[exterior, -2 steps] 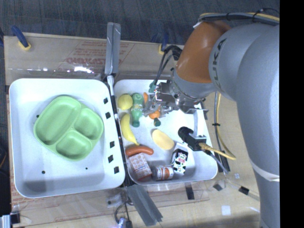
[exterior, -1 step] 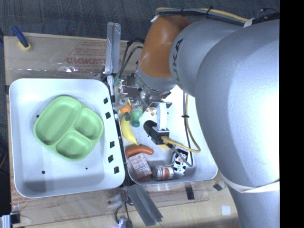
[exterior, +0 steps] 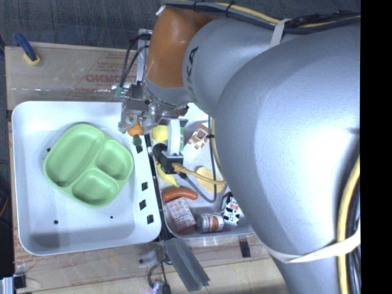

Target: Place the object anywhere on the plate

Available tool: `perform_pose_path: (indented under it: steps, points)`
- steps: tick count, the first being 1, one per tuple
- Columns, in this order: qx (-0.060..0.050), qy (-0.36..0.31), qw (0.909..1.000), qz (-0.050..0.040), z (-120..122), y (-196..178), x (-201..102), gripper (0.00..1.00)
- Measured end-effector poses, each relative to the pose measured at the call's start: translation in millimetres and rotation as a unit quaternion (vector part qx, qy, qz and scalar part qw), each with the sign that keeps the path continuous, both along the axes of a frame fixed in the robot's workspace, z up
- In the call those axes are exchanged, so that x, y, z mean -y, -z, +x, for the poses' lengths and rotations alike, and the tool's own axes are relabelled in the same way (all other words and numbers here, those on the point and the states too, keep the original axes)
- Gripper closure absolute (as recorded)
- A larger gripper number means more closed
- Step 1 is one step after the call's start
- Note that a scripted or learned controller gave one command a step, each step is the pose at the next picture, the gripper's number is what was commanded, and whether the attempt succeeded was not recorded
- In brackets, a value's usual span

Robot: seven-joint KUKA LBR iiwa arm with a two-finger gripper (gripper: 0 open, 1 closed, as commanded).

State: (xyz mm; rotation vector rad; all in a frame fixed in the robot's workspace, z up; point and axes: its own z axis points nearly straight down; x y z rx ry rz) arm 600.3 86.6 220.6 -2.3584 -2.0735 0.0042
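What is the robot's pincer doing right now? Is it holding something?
Pincer: over the wall between the two bins, with a small orange object at its tip; whether it is open, closed or gripping that object cannot be told.

Even overhead light, soft shadows; glare on white bin [exterior: 24, 164]; grey arm [exterior: 288, 133] slightly blurred, image grainy.

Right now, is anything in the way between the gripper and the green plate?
Nothing visible is in the way. The gripper is over the raised divider between the two bins, with something small and orange at its tip. The green plate lies just to its left in the left bin, with bare white floor between.
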Motion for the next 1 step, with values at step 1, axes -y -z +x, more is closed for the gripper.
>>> perform_pose_path:
  steps: [1]
  points:
    - [0.000, 0.000, 1.0000, 0.0000, 0.0, -0.1, 0.1, 0.00]
